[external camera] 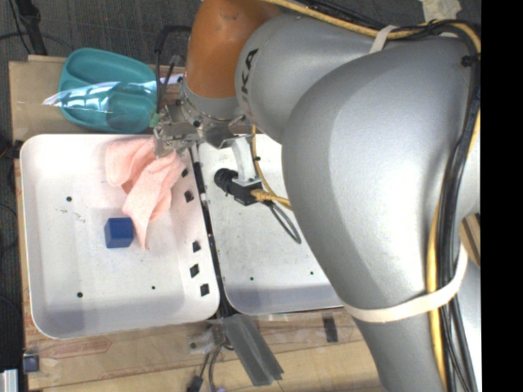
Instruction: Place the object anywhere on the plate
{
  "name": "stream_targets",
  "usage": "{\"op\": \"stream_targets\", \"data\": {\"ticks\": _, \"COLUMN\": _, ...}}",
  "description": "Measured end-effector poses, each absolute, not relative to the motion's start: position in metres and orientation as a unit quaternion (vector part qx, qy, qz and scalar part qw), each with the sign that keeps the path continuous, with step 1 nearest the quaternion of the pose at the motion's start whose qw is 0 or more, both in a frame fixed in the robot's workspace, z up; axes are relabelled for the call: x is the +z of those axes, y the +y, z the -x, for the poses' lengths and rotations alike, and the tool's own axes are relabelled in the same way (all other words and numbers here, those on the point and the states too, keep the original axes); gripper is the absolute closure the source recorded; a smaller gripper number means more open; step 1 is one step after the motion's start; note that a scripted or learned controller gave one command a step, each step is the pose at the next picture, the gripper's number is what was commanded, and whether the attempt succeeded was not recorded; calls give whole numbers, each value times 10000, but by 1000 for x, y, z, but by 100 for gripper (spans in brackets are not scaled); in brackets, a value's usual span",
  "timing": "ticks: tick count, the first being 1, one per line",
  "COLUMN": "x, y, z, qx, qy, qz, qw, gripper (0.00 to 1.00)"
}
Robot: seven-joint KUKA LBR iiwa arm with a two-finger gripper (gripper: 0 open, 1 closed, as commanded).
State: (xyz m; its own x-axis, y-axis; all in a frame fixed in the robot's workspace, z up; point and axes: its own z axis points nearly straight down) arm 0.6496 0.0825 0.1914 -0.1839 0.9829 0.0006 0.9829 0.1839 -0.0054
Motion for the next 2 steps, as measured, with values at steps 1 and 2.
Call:
{"op": "stream_targets", "data": {"ticks": 1, "x": 225, "y": 134, "z": -618, "qx": 13, "qy": -7702, "qz": 6378, "qw": 17, "gripper": 100}}
{"op": "stream_targets", "data": {"ticks": 2, "x": 191, "y": 81, "z": -642, "qx": 25, "qy": -7728, "qz": 6347, "qw": 24, "gripper": 100}}
